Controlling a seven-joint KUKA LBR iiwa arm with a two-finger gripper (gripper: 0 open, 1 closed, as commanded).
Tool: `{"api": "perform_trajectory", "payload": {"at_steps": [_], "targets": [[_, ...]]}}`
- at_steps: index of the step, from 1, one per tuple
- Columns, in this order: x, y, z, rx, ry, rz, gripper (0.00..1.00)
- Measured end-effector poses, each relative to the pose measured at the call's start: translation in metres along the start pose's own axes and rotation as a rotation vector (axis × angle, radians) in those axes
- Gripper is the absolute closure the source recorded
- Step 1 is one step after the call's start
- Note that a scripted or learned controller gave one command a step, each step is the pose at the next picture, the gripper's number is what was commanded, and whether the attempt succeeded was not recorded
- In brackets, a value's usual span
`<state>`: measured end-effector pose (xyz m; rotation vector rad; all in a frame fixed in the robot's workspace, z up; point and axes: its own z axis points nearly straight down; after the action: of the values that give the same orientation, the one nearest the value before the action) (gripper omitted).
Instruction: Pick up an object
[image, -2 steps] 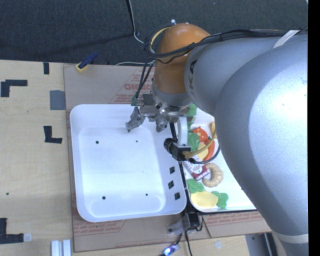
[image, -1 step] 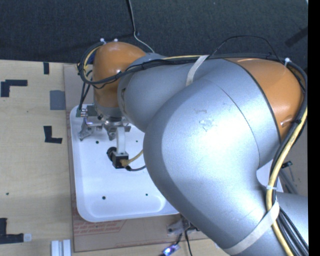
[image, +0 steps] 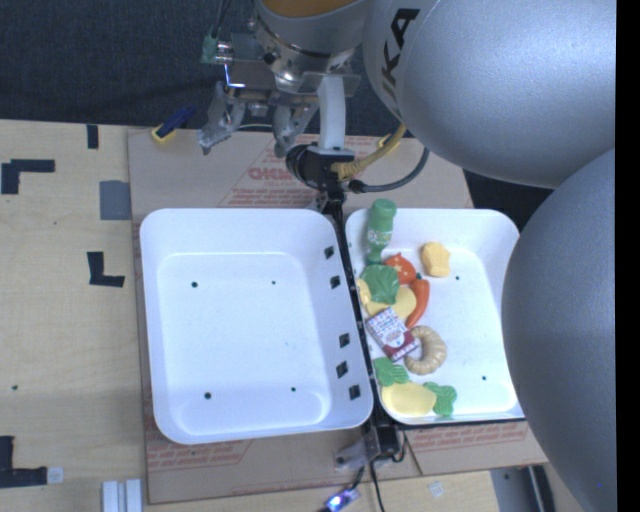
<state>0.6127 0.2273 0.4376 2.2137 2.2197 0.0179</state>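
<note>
The right bin (image: 492, 300) holds several small toys along its left side. Among them are a green bottle (image: 381, 222), a yellow lump (image: 435, 259), a red pepper (image: 406, 271), a green leafy piece (image: 380, 279), a red-and-white packet (image: 390, 333), a tan ring (image: 432, 351) and a yellow fruit (image: 407, 400). My gripper (image: 250, 125) hangs high over the cardboard beyond the bins' far edge, above and left of the bottle. It is open, with nothing between its fingers.
The left bin (image: 240, 320) sits beside the right one, sharing a black-clipped divider (image: 345, 310). The grey arm (image: 500, 90) covers the top right and right side of the view. A blue-and-yellow item (image: 173, 123) lies on the bench at the far left.
</note>
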Motion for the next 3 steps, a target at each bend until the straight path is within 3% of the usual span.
{"api": "perform_trajectory", "payload": {"at_steps": [1, 2, 3], "targets": [[-0.033, 0.059, -0.033, 0.011, -0.007, 0.006, 1.0], [-0.073, 0.056, 0.027, 0.023, -0.009, 0.006, 1.0], [-0.019, 0.051, 0.166, 0.032, -0.008, -0.002, 1.0]]}}
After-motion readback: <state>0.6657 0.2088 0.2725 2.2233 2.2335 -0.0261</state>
